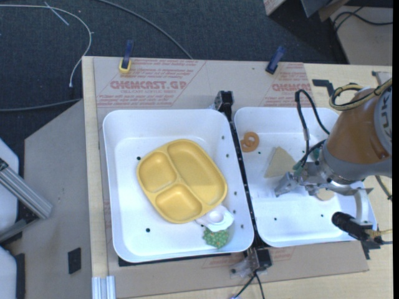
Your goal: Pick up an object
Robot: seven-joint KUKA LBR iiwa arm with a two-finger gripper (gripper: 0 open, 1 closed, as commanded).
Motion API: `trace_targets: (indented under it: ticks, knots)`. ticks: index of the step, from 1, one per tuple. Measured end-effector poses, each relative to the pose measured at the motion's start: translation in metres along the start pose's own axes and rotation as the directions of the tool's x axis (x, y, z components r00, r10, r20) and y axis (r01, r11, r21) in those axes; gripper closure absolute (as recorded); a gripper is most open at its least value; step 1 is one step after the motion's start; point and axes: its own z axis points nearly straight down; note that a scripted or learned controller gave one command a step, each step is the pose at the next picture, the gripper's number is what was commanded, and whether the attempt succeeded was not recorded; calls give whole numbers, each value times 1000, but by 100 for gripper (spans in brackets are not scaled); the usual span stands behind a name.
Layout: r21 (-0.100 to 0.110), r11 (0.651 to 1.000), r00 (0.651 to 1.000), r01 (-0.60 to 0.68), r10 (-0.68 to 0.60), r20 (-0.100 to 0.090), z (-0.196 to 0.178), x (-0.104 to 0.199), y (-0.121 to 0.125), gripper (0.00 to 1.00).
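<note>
The right bin point(299, 229) holds a small orange ring point(250, 141) near its far left corner and a flat tan wedge point(278, 162) in the middle. My gripper point(292, 183) hangs low over this bin, just in front of the wedge's near edge and close to it. A small tan round piece point(324, 195) peeks out beneath the wrist. The grey arm with its orange band point(354, 132) covers the bin's right side.
The left bin point(118, 167) holds a yellow three-section plate point(181, 179), with a small white cup point(216, 217) and a green lump point(217, 236) at its front right. Black clamps point(224, 99) sit between the bins. Cables point(303, 114) loop above the right bin.
</note>
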Motion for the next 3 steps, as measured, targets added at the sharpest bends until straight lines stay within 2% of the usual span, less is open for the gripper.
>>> trace_targets:
  ticks: [1, 2, 3]
  knots:
    - [-3, 1000, 1000, 0, 0, 0, 22, 1, 0, 0]
    - [-8, 1000, 1000, 1, -1, 0, 10, 1, 1, 100]
    - [-12, 1000, 1000, 2, -2, 4, -33, 1, 4, 100]
